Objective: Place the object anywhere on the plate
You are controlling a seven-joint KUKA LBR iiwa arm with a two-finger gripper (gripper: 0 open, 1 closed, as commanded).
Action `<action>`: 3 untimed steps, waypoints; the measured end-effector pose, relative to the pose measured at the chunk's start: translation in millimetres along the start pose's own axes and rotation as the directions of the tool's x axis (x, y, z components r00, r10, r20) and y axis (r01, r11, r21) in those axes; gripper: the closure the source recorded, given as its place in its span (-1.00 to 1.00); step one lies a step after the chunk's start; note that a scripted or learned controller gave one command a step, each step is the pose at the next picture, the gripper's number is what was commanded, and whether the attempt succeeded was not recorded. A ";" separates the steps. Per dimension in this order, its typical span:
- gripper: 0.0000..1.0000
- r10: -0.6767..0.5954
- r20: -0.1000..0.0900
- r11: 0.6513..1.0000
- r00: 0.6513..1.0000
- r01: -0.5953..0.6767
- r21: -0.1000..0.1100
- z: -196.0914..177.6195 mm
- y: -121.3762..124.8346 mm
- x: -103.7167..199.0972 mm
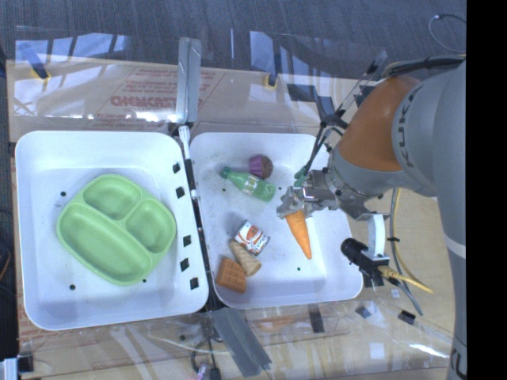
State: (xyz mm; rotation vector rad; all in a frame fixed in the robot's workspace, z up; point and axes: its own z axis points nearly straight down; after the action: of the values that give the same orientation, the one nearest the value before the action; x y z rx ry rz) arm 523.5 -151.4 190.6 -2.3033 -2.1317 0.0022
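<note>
- The floor (238, 6) along the top is dark grey carpet with a fine ribbed weave.
- The surface (119, 93) is pale brown board with mirrored red print near its far edge.
- Clear plastic sheets (71, 62) stand behind the bins, catching bluish glare.
- A grey metal bar (188, 77) rises between the bins at the back; another grey strip (242, 343) lies at the front edge.
- Thin cables (447, 30) loop at upper right.
- Light is even and soft, with faint shadows.

The gripper (295, 202) sits at the top of the carrot (299, 233) in the right bin (337, 285); green plate (116, 228) lies left.
</note>
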 end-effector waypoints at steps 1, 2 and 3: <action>1.00 -0.169 0.000 0.986 0.986 0.169 0.002 0.0 -5.9 81.8; 1.00 -0.207 0.001 0.978 0.978 0.207 0.000 -1.7 8.1 159.8; 1.00 -0.266 0.001 0.964 0.964 0.266 0.000 -0.1 -6.8 246.1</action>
State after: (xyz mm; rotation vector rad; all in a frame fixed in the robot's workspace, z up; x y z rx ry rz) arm 535.7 94.5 191.1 -1.9963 -2.4227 0.0030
